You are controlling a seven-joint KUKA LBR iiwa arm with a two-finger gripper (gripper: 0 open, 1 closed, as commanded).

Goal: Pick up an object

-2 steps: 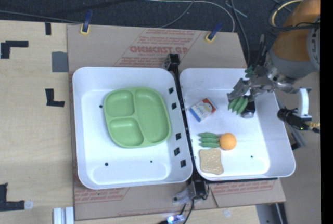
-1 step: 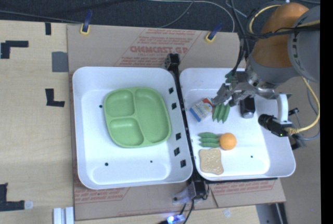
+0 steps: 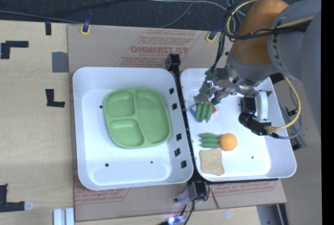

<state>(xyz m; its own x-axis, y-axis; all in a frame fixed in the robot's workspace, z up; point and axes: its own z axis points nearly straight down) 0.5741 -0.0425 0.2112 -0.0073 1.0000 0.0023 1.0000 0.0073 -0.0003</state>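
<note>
Left bin (image 3: 83, 130), centre-left of frame: held one green three-compartment plate (image 3: 138, 117). Right bin (image 3: 282, 164), centre-right: held a green bean bundle (image 3: 203, 110) toward its upper left, a second green bean piece (image 3: 209, 140) touching an orange ball (image 3: 228, 141) lower down, and a slice of bread (image 3: 212, 161) just below those. Gripper (image 3: 209, 97) stood over the upper bundle, its fingers narrow and closed on the bundle's top end.

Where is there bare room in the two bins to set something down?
Left bin: bare floor between green divided plate and near wall. Right bin: bare patch right of the orange ball. Crowded along the divider: end effector, green items, bread slice.
</note>
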